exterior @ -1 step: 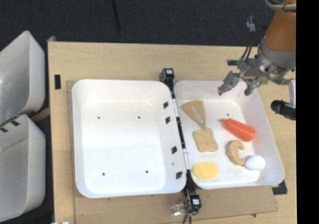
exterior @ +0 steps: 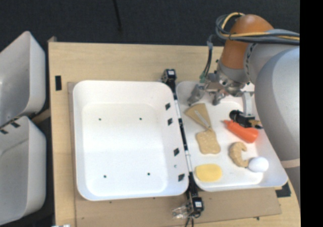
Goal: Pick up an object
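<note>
The right bin (exterior: 187,90) holds several toy foods. A tan wedge-shaped slice (exterior: 199,116) lies near the back left, with a tan cracker (exterior: 208,142) below it and a yellow round piece (exterior: 208,172) at the front. An orange carrot (exterior: 242,130), a curled tan pastry (exterior: 237,153) and a white egg (exterior: 259,164) lie to the right. My gripper (exterior: 207,96) hangs over the bin's back part, just above the wedge slice, its two fingers spread apart with nothing between them.
The left bin (exterior: 81,120) sits beside the right one, joined by a black-clipped divider (exterior: 179,135). The grey arm (exterior: 277,95) covers the right bin's far right side. White shapes (exterior: 20,120) stand off the bench at the left.
</note>
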### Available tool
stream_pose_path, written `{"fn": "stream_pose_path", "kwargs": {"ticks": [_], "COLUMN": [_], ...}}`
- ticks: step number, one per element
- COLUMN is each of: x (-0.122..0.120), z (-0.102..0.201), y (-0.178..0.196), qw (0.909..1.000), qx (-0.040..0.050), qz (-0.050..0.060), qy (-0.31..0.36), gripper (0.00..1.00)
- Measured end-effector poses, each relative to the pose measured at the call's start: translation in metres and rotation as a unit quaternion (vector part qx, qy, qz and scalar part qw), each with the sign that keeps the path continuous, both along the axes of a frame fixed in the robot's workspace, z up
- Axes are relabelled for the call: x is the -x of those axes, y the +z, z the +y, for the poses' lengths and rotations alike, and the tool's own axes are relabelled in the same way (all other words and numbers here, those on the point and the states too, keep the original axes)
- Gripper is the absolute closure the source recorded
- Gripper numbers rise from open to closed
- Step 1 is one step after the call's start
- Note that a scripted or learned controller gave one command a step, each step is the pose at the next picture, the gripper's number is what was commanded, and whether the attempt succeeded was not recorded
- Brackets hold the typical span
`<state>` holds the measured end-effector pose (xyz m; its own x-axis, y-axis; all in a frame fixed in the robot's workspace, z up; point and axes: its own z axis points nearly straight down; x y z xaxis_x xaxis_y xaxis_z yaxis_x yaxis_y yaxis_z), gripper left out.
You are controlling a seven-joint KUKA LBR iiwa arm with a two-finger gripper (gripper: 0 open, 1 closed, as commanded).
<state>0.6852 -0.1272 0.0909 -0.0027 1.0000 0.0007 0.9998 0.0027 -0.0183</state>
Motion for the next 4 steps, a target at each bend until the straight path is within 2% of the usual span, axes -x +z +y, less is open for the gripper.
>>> {"fn": "stream_pose_path", "kwargs": {"ticks": [1, 2, 3, 4], "x": [-0.004, 0.052, -0.001, 0.079], "z": [-0.003, -0.087, 0.024, -0.044], "y": [0.021, 0.088, 0.207, 0.17], "qw": [1.0, 0.9999, 0.9998, 1.0], "qx": [0.0021, 0.0038, 0.0004, 0.0018], "qz": [-0.008, -0.012, -0.018, -0.006], "qy": [0.0, -0.005, 0.005, -0.005], "gripper": [1.0, 1.0, 1.0, 1.0]}}
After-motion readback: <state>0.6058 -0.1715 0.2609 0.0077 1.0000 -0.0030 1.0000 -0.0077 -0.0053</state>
